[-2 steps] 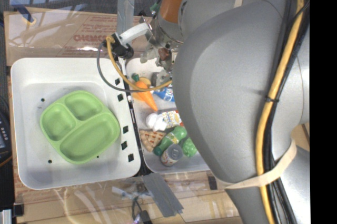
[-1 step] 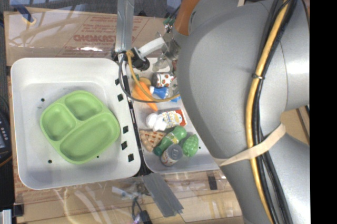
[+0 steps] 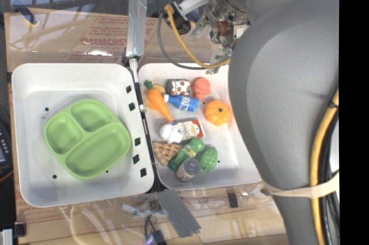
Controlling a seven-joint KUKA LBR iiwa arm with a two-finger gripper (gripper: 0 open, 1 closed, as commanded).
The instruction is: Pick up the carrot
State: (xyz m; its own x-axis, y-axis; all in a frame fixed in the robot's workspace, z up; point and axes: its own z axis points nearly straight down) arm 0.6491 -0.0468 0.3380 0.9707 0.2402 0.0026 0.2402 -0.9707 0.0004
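The carrot is orange with a green top and lies at the left side of the right bin, its tip pointing toward the bin's middle. It touches a blue bottle on its right. My gripper hangs above the far edge of the right bin, up and to the right of the carrot and well apart from it. The grey arm covers the bin's right side.
Around the carrot lie a small carton, a pink ball, an orange pumpkin, a white-and-red pack, a waffle, a can and green vegetables. The left bin holds a green divided plate.
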